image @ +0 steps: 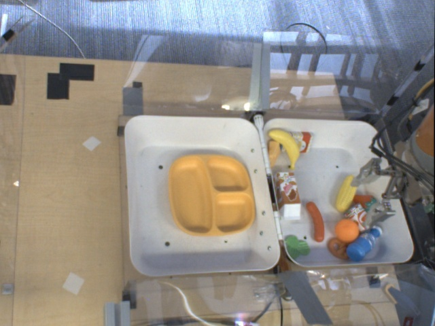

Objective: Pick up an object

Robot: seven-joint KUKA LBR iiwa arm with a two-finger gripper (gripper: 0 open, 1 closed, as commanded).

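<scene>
Fingers [378,190] apparently apart, empty, near the right bin's [401,250] right rim, beside the corn [346,193].

text: none legible | brown packet [288,188]: label blurred | bottle [361,245]: no readable label

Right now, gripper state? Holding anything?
Gripper: open, holding nothing, fingers spread over the right bin beside the corn cob.
</scene>
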